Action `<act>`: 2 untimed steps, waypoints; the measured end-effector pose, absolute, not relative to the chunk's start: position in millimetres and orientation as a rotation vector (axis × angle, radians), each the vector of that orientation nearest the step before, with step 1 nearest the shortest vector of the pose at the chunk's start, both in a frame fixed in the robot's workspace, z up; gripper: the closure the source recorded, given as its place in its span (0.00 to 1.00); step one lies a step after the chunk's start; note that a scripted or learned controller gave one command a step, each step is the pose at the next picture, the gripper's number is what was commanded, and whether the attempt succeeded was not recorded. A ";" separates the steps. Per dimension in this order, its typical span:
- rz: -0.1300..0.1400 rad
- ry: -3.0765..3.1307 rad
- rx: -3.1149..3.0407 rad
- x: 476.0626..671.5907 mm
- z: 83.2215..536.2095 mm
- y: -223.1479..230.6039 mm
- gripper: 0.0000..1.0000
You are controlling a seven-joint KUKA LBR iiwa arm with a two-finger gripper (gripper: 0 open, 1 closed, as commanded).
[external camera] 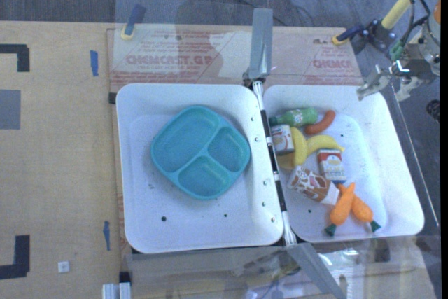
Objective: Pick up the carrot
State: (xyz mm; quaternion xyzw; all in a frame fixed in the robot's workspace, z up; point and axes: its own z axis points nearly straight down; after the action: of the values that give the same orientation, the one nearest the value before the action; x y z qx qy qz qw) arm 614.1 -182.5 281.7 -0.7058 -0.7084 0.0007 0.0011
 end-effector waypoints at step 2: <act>0.004 -2.027 -2.393 540.2 171.7 -131.4 0.00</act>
State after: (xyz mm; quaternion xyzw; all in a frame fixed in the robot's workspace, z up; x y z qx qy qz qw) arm 540.2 -131.4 171.7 -0.7630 -0.6464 0.0012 0.0027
